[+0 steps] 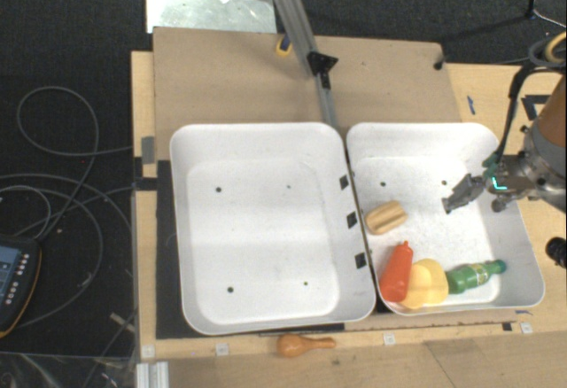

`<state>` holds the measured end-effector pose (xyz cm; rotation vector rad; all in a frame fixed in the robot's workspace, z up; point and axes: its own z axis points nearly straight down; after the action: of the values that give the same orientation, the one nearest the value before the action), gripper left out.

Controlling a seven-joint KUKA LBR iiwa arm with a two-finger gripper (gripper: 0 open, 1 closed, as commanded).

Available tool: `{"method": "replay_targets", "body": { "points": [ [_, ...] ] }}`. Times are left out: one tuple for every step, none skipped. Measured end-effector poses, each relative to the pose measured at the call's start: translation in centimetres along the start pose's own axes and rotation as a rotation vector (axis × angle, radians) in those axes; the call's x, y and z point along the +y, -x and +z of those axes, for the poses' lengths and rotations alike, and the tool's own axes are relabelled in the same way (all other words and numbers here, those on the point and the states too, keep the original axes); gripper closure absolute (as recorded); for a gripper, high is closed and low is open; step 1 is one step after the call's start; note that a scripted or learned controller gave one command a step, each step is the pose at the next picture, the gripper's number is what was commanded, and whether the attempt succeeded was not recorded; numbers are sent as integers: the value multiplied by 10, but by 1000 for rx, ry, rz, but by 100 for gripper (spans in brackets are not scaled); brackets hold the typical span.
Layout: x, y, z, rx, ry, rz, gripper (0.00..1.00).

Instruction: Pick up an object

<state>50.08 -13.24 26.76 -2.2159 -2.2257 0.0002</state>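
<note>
A small tan bread roll (385, 218) lies on its side near the left wall of the white bin on the right (425, 147). It sits by itself, apart from the other toys.

Lower down, three toys lie close together along the front wall of that bin. A red plastic bottle with a pointy top (398, 270) leans with its top pointing up and away. Right beside it, touching it, is a lumpy yellow toy (427, 283). A green plastic bottle (472, 275) lies flat on its side, its cap pointing right, its other end against the yellow toy.
</note>
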Motion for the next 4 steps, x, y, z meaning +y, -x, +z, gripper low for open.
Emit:
{"method": "replay_targets", "body": {
  "points": [
    [1,0,-1,-1,3,2,0],
    [-8,1,46,0,-1,4,0],
    [-7,3,88,1,-2,4,0],
    [-5,2,130,1,-2,4,0]
  ]
}}
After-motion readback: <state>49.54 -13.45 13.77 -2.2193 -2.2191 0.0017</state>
